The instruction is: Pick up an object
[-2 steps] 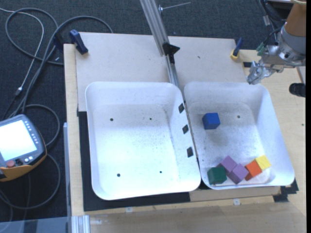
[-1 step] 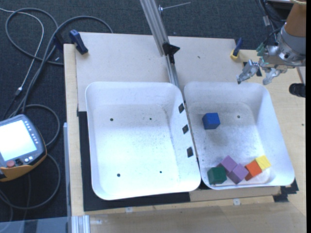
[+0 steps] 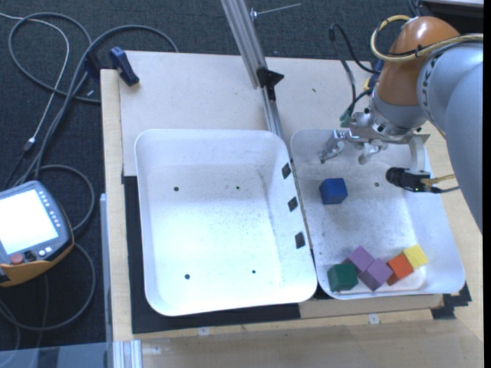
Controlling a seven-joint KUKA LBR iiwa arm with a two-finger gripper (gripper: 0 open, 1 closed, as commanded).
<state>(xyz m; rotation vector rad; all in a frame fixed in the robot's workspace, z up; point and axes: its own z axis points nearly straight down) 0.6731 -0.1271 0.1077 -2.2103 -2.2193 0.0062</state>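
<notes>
The gripper [image 3: 347,146] hung with fingers apart and nothing between them, just above the blue cube [image 3: 333,191], which lay slightly below and to its left. A straight descent risked landing a finger on the cube's top — or nudging it aside. The other blocks [image 3: 376,269] sat well below, clustered.

Bins [image 3: 153,205] smooth white plastic, speckled with dark flecks. Blocks [image 3: 333,191] matt, solid-coloured. Bench top [image 3: 192,90] pale, matt board; arm's orange band [image 3: 410,60] glossy.

Blue cube [image 3: 333,191] — flat, right bin [image 3: 437,228]
</notes>
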